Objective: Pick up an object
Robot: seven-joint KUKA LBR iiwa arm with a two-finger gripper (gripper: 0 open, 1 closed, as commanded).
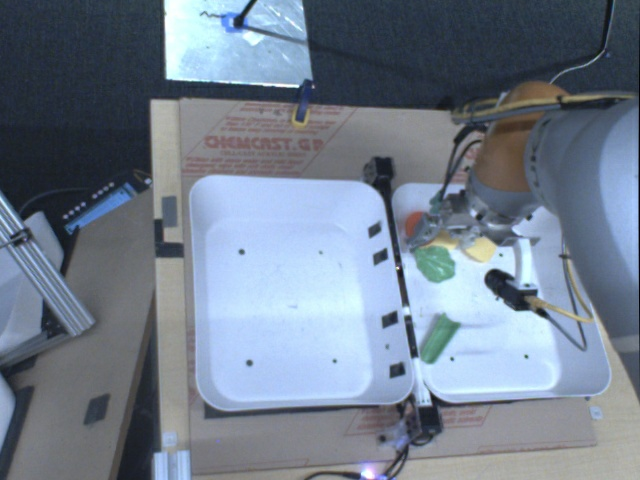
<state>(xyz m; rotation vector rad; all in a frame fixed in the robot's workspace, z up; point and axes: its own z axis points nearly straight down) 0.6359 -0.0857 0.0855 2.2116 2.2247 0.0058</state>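
Pincer low over the clutter at the far end of the right bin [575, 378].

My pincer [437, 230] sits among the pieces; whether it is clenched or released I cannot tell. At its 6 o'clock, just beside it, lies a green leaf-shaped piece [435, 264]; a yellow block [481, 250] is at 4 o'clock, something orange-red [411, 225] at 9 o'clock. A green stick [439, 337] lies farther toward 6 o'clock. All look light, slick plastic; I judge the stick easiest, pinched across its narrow middle.
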